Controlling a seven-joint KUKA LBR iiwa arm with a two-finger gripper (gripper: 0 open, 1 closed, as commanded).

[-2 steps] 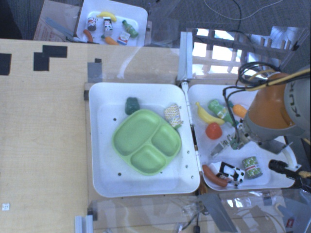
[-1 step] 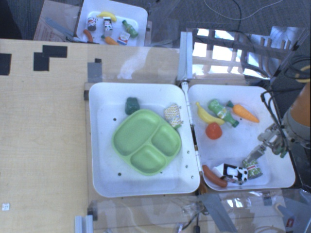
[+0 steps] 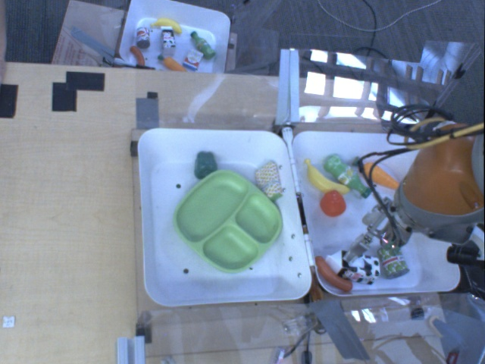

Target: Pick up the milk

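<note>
The pale wooden table [image 3: 68, 226] carried two shallow white plastic bins. In the left bin [image 3: 159, 279] lay a smooth green divided plate [image 3: 229, 220]. The right bin [image 3: 432, 279] held the toys: a curved yellow banana [image 3: 320, 179], a round red tomato [image 3: 332, 203], a glossy sausage [image 3: 333, 274]. The milk [image 3: 367, 268], a small boxy cow-patterned carton, sat at that bin's front edge, beside the sausage. The pincer [image 3: 362, 252] hung just above it; whether it stood apart or together I could not tell. Judged as the approach step; next would be closing squarely on the carton.
</note>
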